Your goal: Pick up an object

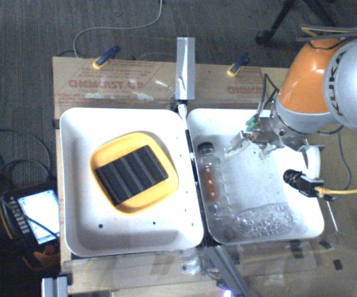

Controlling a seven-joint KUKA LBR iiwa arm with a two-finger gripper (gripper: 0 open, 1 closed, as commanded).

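Observation:
My gripper hangs over the upper middle of the right bin, its fingers spread open with nothing between them. A clear plastic bottle with a dark cap and reddish contents lies along the right bin's left wall, to the left of and below the gripper. A crumpled clear plastic piece lies near that bin's front. In the left bin rests a yellow tray-like object with a black ribbed insert.
A metal divider post stands behind the seam between the bins. Blue-and-yellow clamps sit on the back board. A black connector with a yellow cable hangs at the right bin's right side. A tablet lies on the floor at left.

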